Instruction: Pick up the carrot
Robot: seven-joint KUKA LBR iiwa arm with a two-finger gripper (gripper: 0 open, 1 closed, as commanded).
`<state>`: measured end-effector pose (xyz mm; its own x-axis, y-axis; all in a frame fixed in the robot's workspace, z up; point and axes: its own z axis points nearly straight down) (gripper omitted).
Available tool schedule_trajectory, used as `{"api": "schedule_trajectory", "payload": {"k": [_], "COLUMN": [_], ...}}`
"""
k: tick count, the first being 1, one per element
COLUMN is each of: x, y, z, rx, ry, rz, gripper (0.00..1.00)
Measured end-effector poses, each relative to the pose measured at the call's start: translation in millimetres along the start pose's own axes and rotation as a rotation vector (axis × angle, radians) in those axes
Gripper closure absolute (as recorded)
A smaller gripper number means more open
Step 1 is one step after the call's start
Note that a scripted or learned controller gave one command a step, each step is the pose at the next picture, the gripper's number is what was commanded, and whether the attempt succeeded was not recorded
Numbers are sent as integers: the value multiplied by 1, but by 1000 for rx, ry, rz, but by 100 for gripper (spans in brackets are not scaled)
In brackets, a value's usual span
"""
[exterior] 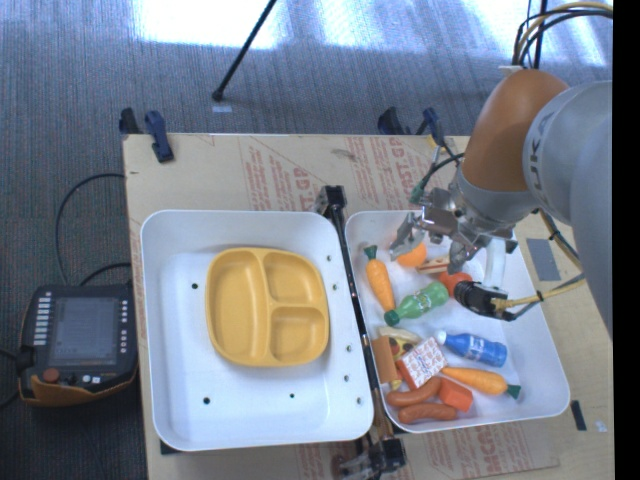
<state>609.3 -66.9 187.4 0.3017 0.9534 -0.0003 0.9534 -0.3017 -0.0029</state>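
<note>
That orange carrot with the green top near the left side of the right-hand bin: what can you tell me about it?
The carrot looks like a plastic toy: a smooth orange body tapering to a blunt tip, with a small green stem cap. It lies flat on the floor of the right bin, close to the left wall, stem end pointing toward the far side and tip toward the green bottle, which it seems to touch. The pincer is above and to its right, apart from it.

A yellow divided plate [268,305] lies in the middle of the left bin [170,388]. In the right bin [545,343], a green bottle [418,303] lies tilted near the centre, and a blue bottle [474,347] lies below it, toward the right wall. A small red and white carton [423,360] rests close to the bin's left wall. Two sausages [420,402] lie along the bottom edge. On the floor, left of the bench, sits a teach pendant [80,343] with its cable.
</note>
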Motion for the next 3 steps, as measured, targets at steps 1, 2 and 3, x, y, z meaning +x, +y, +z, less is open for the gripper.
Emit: {"api": "schedule_trajectory", "payload": {"k": [1,2,3], "x": [-6,-5,-5], "y": [30,31,30], "z": [101,90,90], "rx": [5,4,4], "ry": [0,1,1], "rz": [81,80,80], "gripper": [0,100,0]}}
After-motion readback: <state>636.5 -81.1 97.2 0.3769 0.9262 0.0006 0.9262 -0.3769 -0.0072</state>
